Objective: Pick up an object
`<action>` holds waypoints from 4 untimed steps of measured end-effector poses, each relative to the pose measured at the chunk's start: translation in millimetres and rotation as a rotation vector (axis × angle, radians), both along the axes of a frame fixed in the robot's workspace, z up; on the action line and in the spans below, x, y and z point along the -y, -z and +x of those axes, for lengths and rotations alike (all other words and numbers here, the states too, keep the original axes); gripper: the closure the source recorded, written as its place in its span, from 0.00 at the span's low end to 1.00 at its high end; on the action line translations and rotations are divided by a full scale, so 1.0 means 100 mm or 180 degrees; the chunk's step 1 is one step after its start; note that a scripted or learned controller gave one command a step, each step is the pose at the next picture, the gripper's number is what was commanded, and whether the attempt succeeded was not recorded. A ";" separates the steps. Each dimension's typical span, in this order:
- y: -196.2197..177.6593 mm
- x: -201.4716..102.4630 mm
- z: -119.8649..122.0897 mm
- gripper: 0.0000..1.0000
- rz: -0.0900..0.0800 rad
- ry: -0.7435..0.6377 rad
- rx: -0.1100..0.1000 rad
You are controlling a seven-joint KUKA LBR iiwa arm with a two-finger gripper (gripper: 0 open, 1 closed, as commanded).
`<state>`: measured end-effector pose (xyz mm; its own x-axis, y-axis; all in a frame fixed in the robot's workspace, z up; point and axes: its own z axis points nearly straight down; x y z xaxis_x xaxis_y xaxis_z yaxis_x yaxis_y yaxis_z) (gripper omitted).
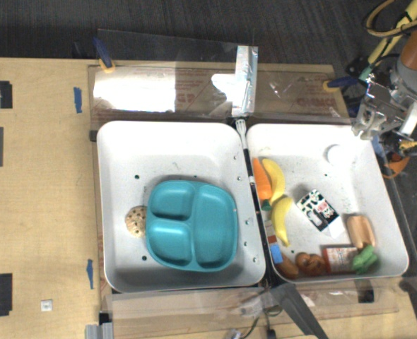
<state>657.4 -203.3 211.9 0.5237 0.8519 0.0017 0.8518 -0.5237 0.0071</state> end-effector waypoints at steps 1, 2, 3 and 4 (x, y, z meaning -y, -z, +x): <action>-1.03 0.11 0.11 1.00 -0.0006 -0.0326 0.0010; 0.06 -0.13 -0.52 1.00 0.0011 -0.0623 -0.0041; -0.72 -0.01 -0.09 1.00 -0.0007 -0.0729 0.0002; -1.73 0.05 0.05 1.00 -0.0010 -0.0625 0.0009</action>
